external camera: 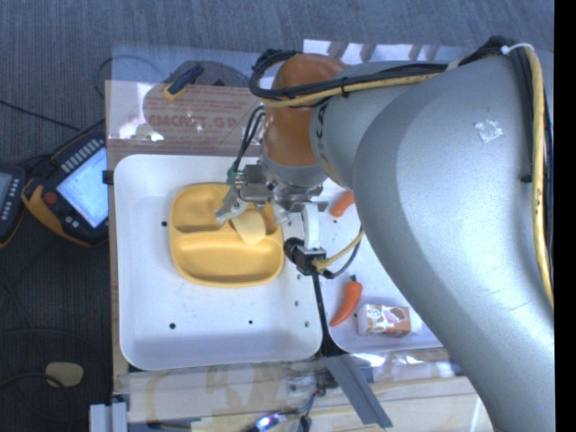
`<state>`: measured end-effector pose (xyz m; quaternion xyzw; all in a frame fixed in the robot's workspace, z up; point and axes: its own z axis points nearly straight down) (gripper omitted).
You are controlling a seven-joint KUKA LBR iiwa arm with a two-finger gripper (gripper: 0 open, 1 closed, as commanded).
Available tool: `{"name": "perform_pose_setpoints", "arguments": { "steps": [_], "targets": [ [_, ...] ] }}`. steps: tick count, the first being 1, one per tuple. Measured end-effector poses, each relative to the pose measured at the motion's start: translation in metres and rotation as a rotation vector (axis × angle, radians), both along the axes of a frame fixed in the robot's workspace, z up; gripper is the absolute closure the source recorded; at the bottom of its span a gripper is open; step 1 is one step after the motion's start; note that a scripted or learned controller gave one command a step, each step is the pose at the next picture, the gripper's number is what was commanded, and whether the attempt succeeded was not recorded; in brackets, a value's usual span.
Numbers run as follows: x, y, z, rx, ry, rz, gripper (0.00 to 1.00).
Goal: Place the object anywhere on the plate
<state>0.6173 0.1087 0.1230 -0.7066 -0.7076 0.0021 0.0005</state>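
Observation:
A yellow divided plate (216, 255) lies in the left white bin (153, 331). My gripper (245, 212) hangs over the plate's right side, just above the upper right compartment. A pale yellow rounded object (251, 230) sits right under the fingertips, touching or nearly touching the plate. One finger (227, 207) splays out to the left of it. The grey arm with its orange band (292, 133) reaches in from the right and hides the plate's upper right rim.
The right bin holds an orange carrot (346, 301), a small snack packet (385, 319) and another orange piece (342, 204) beside the wrist. A black cable (317, 286) hangs from the gripper across the divider between the bins. A teach pendant (67, 192) lies on the floor at left.

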Motion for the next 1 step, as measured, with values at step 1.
{"name": "perform_pose_setpoints", "arguments": {
  "steps": [1],
  "targets": [
    [0.0, 0.0, 0.0, 0.0, 0.0, 0.0, 0.0]
  ]
}}
